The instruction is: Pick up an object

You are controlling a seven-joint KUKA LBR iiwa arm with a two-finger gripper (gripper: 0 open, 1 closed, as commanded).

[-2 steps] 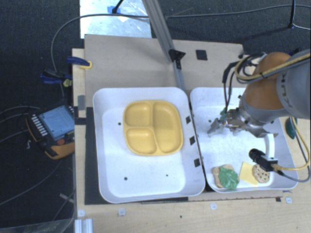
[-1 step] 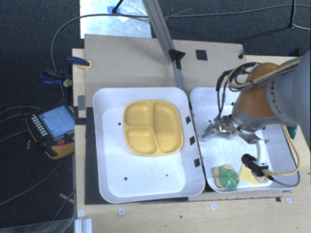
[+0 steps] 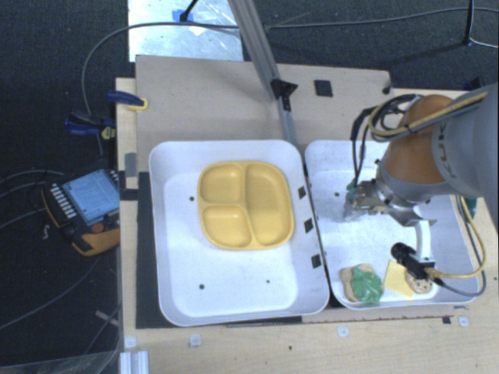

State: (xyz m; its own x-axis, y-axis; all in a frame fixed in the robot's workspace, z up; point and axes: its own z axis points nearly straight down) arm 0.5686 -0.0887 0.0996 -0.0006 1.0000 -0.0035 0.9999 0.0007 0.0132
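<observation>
Camera view: the claw (image 3: 357,202) hangs low inside the right bin (image 3: 331,232).
I can't tell how wide it stands or whether it grips anything. A green object (image 3: 365,284) and a yellow wedge (image 3: 403,280) lie nearer the bin's front edge, apart from it. A yellow divided plate (image 3: 245,205) sits in the left bin (image 3: 175,271).

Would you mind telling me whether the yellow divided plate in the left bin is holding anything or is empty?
Empty. The yellow divided plate lies flat in the left bin, right side up, and all three of its compartments show bare yellow surface.
</observation>
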